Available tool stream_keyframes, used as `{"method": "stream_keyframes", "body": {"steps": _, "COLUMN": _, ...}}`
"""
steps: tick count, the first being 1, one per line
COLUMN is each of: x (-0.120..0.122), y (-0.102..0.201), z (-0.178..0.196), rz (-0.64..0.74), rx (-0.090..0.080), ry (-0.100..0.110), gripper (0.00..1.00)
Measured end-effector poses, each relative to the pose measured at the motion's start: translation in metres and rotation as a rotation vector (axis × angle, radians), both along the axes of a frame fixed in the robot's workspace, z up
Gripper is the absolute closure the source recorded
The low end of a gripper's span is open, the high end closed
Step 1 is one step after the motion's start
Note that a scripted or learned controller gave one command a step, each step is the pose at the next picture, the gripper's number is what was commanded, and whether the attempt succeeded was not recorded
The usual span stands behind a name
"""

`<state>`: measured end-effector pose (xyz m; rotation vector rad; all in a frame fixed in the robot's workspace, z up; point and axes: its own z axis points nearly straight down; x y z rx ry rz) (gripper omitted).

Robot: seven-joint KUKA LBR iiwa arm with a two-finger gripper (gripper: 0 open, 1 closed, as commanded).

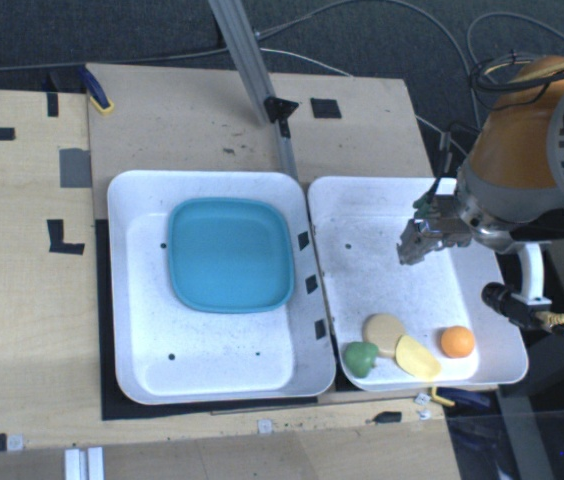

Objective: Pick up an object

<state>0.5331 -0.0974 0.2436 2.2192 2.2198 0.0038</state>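
From the overhead camera: looking down at a slant on a pale wooden bench (22,268) bearing two shallow white bins side by side. Reaching in from the right edge, the grey arm with its orange band (522,138), ending in the gripper (417,245) hanging over the right bin (362,218), toward that bin's middle and nearer its right wall. Jaws pointing down and leftward, dark and bunched against the white floor; impossible to tell whether spread or pressed together, and nothing visibly pinched between them.

Lying along the near edge of the right bin, four small things in a loose row: a green piece (360,357) at the near left corner, a tan round piece (384,330) just beside it, a yellow piece (417,358) touching or overlapping the tan one on its near side, and an orange ball (457,342) apart from them toward the near right corner. All four sitting well apart from the jaws, on the bin floor.

Filling much of the left bin (132,268), a blue square plate (230,254) with rounded corners, lying flat toward the far half.

Slanting across the far edge of the bench between the bins, a grey metal bar (247,48). Trailing over the dark floor beyond, black cables (382,13).
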Motion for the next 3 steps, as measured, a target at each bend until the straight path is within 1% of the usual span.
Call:
{"method": "stream_keyframes", "body": {"steps": 1, "x": -0.005, "y": 0.054, "z": -0.01, "rz": 0.004, "rx": 0.001, "ry": 0.005, "gripper": 1.0}}
{"method": "stream_keyframes", "body": {"steps": 2, "x": -0.002, "y": 0.107, "z": -0.001, "rz": 0.005, "rx": 0.001, "ry": 0.004, "gripper": 1.0}}
{"method": "stream_keyframes", "body": {"steps": 3, "x": 0.002, "y": 0.164, "z": -0.014, "rz": 0.005, "rx": 0.001, "ry": 0.005, "gripper": 1.0}}
